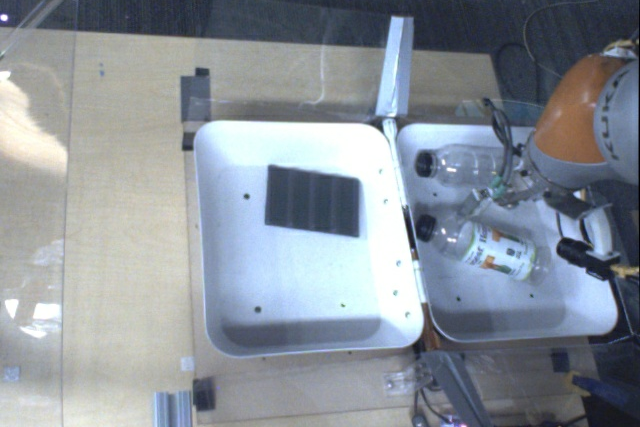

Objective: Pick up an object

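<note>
Pincer, two-finger, metallic (492,192): one. From my remote seat I see it low over the right bin, between the two bottles, but I cannot tell how it is set; the wrist hides that part.

Bench of pale wood (120,245): one, bearing both bins.

Shallow white plastic bins: two, side by side and touching along their inner rims. Left white bin (230,315): holds one item. Right white bin (500,320): holds two items, and the arm reaches in over it.

Grey arm with orange band (585,115): one, entering from the right edge, above the right bin's far corner.

Flat dark grey ribbed rectangular pad (312,201): one, lying flat in the far half of the left bin, apart from every wall.

Clear plastic bottles with dark caps: two, both on their sides in the right bin, caps toward the left bin. Unlabelled clear bottle (455,162): near the far wall. Clear bottle with white, green and orange label (490,250): mid-bin, just beside the pincer.
</note>
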You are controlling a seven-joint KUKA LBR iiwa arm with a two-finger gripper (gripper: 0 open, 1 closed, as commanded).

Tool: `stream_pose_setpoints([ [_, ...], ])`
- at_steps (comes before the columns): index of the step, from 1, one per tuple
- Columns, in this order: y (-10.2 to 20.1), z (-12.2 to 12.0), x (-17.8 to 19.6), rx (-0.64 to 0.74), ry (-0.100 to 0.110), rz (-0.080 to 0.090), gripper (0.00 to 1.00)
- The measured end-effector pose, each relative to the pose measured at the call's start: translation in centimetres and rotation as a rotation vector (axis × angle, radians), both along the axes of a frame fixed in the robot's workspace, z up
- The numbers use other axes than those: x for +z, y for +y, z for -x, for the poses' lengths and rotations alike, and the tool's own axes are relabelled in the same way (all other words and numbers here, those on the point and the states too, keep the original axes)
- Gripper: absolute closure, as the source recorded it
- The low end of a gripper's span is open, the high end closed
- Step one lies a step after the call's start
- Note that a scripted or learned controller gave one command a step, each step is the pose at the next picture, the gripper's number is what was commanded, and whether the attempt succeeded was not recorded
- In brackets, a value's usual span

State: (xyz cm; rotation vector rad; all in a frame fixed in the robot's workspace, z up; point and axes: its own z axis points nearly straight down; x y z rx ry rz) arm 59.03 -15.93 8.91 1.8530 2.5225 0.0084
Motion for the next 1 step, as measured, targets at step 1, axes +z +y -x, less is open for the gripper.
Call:
stream_pose_setpoints([
  [1,4.28,6.22,0.12,0.121,-0.002,0.000,0.00],
])
